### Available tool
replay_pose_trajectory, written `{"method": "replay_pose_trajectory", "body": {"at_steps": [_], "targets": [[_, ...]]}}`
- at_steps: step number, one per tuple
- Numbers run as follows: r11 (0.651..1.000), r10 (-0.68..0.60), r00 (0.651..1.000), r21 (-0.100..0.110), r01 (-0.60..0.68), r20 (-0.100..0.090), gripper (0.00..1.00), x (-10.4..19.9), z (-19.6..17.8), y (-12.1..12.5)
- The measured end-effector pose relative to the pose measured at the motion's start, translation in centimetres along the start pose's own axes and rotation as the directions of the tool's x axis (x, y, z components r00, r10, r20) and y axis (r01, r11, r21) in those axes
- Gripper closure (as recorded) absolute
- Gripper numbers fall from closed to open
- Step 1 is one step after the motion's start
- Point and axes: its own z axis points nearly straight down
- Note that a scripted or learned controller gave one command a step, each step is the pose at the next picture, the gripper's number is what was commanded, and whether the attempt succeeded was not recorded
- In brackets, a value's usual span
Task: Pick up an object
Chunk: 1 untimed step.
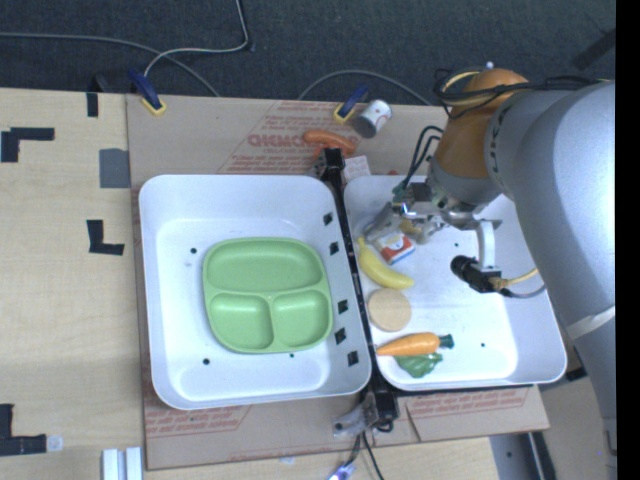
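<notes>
White bins [165,268]: 2. 1 green tray [267,294], 1 banana [383,271], 1 carrot [408,345]; gripper [395,223] state unclear.

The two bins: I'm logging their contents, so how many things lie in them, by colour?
Green: 2, the plate and the leafy piece
Yellow: 1, the banana
Orange: 1, the carrot
Tan: 1, the cookie
Red and white: 1, the small packet
Total: 6

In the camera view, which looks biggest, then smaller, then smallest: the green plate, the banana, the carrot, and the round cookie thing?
1. Green plate, by far the largest.
2. Banana and carrot: they look about the same length, so I won't rank them.
3. Round cookie, smallest.
</notes>
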Motion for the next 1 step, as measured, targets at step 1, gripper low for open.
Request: {"method": "replay_pose_trajectory", "body": {"at_steps": [1], "targets": [[1.000, -0.002, 1.000, 0.001, 0.002, 0.001, 1.00, 0.05, -0.96, 0.01]]}}
